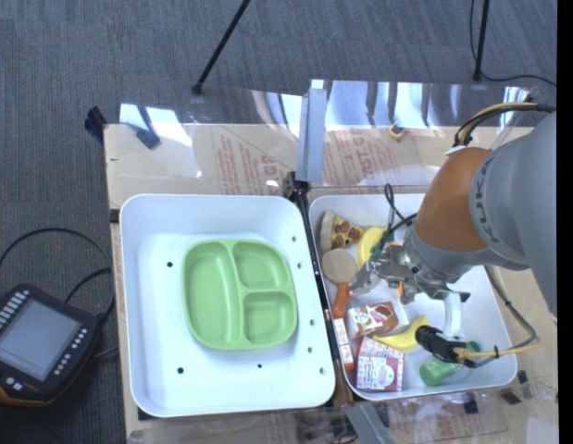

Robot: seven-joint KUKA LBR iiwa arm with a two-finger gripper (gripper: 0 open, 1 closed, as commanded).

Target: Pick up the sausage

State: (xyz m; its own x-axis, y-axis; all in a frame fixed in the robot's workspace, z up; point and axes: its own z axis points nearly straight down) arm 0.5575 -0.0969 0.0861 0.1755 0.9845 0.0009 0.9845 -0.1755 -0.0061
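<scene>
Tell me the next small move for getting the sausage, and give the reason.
Probably shift the gripper toward the left wall of the right-hand white bin and lower it over the slim orange-red sausage. The sausage lies along that wall, below the round tan disc, and the gripper sits beside it, not over it.

I'm seeing arm (508, 202) reaching in from right, orange band above wrist, gripper (386, 268) pointing down-left, hanging low; fingers unclear.

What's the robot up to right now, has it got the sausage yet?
Gripper low in right bin, grip state unclear. Sausage lies by the bin's left wall, not held. Round cookie and snack packet crowd it.
</scene>
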